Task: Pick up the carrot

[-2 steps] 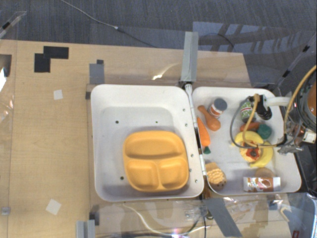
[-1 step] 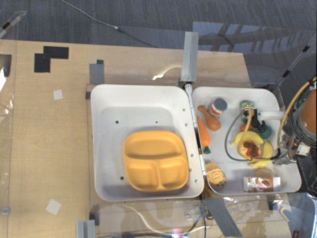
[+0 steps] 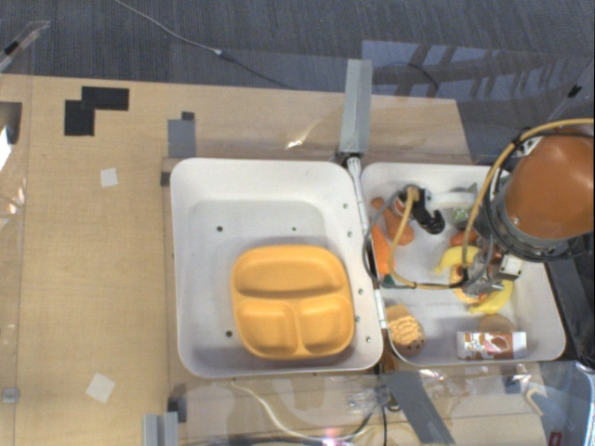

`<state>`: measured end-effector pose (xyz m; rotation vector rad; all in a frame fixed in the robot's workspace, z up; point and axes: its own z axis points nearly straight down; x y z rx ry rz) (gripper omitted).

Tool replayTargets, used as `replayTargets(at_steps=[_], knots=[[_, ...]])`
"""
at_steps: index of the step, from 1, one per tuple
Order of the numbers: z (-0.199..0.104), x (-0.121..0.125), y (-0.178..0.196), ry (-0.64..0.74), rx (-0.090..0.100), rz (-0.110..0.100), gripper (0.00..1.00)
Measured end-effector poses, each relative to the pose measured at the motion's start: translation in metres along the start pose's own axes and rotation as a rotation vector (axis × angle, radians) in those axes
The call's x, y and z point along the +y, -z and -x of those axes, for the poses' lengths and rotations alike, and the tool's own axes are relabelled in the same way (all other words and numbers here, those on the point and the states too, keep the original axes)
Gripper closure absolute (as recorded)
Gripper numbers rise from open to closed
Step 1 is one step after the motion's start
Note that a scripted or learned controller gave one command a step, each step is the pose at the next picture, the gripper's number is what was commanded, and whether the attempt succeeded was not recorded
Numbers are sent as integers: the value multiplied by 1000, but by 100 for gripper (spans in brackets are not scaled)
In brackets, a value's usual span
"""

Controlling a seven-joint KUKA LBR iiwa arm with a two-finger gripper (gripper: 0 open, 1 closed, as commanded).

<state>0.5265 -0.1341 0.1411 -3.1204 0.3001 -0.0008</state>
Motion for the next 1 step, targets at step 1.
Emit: replayTargets(at_steps=[1], knots=[[15,52,-50,-7,11,7,100]])
